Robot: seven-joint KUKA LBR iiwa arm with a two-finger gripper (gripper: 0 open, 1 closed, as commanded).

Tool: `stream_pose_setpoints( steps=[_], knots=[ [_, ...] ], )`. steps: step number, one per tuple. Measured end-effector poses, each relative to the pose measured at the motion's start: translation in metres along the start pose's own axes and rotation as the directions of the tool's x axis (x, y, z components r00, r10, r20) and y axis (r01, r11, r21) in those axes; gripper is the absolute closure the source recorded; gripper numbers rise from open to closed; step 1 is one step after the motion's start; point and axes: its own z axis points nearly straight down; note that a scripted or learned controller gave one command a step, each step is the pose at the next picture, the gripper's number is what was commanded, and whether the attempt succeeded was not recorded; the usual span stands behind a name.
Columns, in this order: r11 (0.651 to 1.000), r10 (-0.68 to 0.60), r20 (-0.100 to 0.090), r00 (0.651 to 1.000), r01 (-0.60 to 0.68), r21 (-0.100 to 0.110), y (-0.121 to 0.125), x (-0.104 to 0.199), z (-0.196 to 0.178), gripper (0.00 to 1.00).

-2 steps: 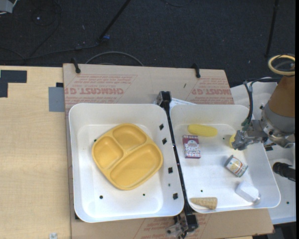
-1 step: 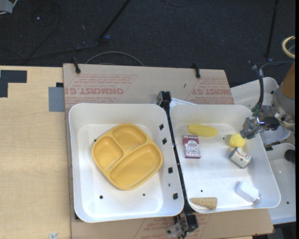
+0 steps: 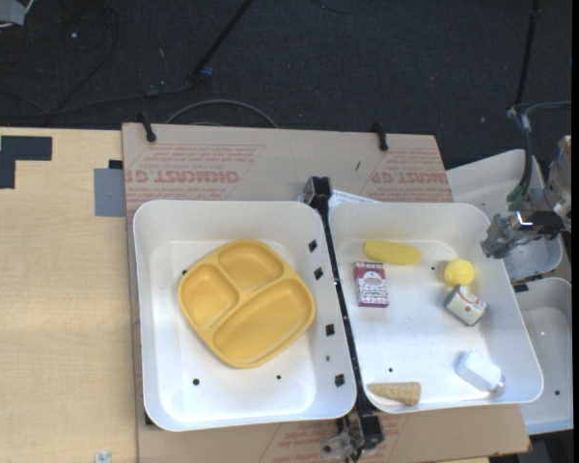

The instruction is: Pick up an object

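Gripper (image 3: 503, 236) sits at the far right of the camera view, just outside the right rim of the right-hand shallow white bin (image 3: 420, 222), a grey metallic cluster with cabling above it. How it is set cannot be told from this view; nothing shows in its hold.

Closest to it, inside the right bin, lies a small round yellow ball (image 3: 459, 273), just left of and slightly below the tool. Touching the ball's lower side is a small white carton with a red and brown end (image 3: 465, 306), tilted. Farther left along the upper part of the bin rests an elongated yellow corn-shaped toy (image 3: 392, 253), and below that a flat red and white rectangular packet (image 3: 372, 285). Near the bin's lower right corner lies a pale white rounded block (image 3: 480, 371), well apart from the tool. Resting on the bottom rim is a tan wedge-shaped piece (image 3: 396, 393).

In the left-hand shallow white bin (image 3: 162, 258) lies 1 yellow plastic plate divided into 3 compartments (image 3: 247, 302), turned at an angle, well away from the tool.
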Motion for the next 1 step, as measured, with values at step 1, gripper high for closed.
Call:
stream_pose_setpoints(
  steps=[1],
  knots=[
    [1.000,-0.003,-0.003,1.000,0.003,0.005,-0.0021,0.0552,-0.0024,1.00]
  ],
)
